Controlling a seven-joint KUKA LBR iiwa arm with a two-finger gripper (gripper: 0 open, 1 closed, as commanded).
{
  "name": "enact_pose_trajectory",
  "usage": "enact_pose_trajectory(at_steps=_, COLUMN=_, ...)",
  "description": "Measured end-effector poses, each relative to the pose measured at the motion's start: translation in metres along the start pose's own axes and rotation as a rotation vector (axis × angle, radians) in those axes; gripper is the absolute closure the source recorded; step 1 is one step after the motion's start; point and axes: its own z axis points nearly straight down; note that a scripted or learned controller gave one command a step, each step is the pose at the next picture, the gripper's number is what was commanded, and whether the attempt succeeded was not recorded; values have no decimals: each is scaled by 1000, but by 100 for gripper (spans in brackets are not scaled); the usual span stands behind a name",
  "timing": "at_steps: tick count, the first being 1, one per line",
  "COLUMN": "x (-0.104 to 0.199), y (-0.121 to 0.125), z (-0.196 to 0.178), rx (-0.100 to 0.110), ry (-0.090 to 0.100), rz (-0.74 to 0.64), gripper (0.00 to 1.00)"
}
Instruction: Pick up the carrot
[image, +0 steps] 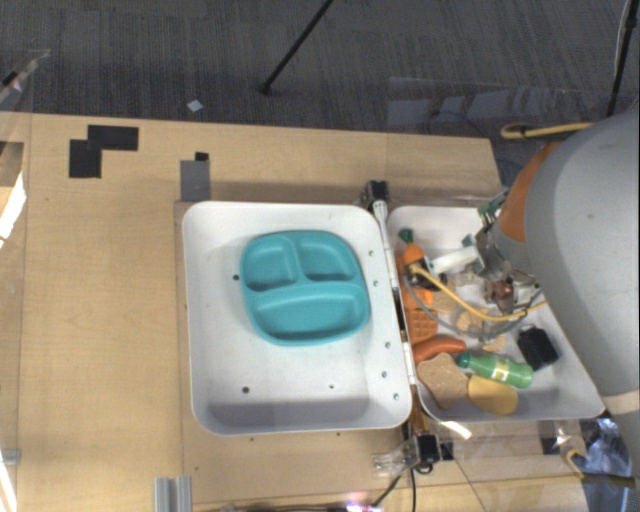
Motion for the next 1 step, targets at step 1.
enact_pose_trajectory(at_steps=1, x=-15, y=-15, z=6, rx=7, ry=-8, rz=-41, gripper=0)
